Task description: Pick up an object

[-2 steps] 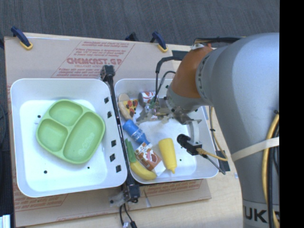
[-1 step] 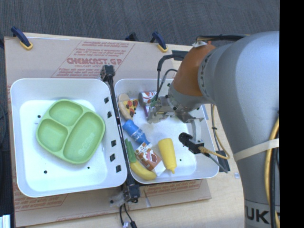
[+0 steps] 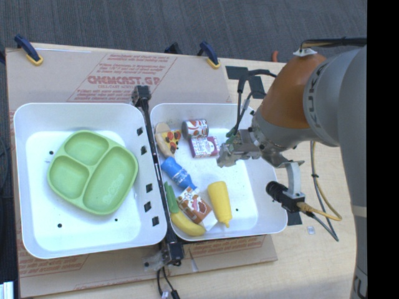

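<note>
over the right bin (image 3: 265,220), the tool (image 3: 225,156) hovers beside a carton (image 3: 202,146).

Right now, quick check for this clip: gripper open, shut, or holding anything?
Gripper: cannot be told. It sits low in the right bin, just right of the small maroon and white carton, with nothing visibly between its tips.

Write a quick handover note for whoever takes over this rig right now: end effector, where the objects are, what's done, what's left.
End effector: over the right bin, beside the maroon carton; nothing seen in its grip.
Objects: carton, blue bottle, yellow bottle, banana and snack packets all lie in the right bin. Green divided plate sits in the left bin.
Done: no pick yet.
Left: grasp and lift one object.
</note>
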You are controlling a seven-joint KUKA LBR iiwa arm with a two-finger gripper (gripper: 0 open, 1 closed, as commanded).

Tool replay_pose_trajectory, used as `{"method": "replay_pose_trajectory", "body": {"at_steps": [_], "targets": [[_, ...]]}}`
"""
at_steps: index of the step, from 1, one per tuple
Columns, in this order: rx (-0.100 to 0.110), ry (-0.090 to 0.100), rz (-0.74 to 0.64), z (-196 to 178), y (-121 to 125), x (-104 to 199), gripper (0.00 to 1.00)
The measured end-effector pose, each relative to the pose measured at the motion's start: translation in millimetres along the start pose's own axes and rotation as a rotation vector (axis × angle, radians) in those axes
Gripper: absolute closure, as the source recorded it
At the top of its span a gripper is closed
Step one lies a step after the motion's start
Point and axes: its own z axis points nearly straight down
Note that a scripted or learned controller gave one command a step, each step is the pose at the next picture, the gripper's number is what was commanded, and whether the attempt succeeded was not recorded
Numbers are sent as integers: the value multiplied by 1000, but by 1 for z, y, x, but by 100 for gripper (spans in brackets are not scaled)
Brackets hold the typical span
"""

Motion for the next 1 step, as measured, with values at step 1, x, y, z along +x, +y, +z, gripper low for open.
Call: {"method": "replay_pose_trajectory", "body": {"at_steps": [1], "targets": [[1,1,0,5,41,8,100]]}}
